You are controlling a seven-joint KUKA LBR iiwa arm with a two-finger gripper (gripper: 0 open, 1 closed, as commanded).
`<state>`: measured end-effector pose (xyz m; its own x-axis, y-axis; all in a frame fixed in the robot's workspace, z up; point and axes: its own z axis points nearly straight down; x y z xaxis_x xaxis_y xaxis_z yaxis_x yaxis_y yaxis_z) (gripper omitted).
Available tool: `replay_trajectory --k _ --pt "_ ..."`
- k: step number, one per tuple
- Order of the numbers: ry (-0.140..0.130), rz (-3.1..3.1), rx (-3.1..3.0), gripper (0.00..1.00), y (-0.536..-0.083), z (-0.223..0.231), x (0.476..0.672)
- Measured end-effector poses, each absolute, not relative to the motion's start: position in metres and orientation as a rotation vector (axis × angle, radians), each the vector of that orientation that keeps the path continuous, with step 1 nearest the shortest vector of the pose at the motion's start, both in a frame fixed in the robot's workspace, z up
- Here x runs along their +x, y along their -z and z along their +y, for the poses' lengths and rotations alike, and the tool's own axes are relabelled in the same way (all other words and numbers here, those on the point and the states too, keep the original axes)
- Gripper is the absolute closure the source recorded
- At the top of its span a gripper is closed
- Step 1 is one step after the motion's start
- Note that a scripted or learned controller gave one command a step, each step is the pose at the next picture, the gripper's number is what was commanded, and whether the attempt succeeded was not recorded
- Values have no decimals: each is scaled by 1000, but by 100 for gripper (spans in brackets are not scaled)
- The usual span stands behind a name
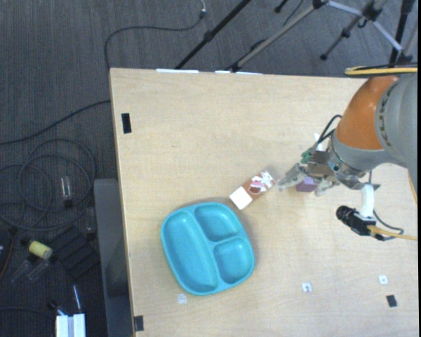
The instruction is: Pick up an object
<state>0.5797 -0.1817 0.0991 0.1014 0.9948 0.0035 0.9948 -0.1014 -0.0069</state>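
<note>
A small white block [241,198] lies on the wooden tabletop just above the blue plate's upper right corner. A small red and white object [259,183] sits right beside it, up and to the right. My gripper [292,180] reaches in from the right, low over the table, its tip a short way right of the red and white object. A small purple object [307,185] shows just below the gripper body; I cannot tell whether it is held. The grey arm with its orange band [365,121] rises behind.
A blue three-compartment plate [174,248] lies at the table's lower left. The tabletop [196,132] has black tape marks near its left edge and lower right. A black cable fitting [354,217] hangs below the wrist. Cables and tripod legs lie on the carpet beyond the table.
</note>
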Motion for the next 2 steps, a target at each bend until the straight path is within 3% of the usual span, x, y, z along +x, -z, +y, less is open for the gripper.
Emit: replay_trajectory --k 1,2 --pt "-3 -2100 -2323 100 -107 -180 580" --pt "-2 -2194 -2244 100 -183 -65 543"
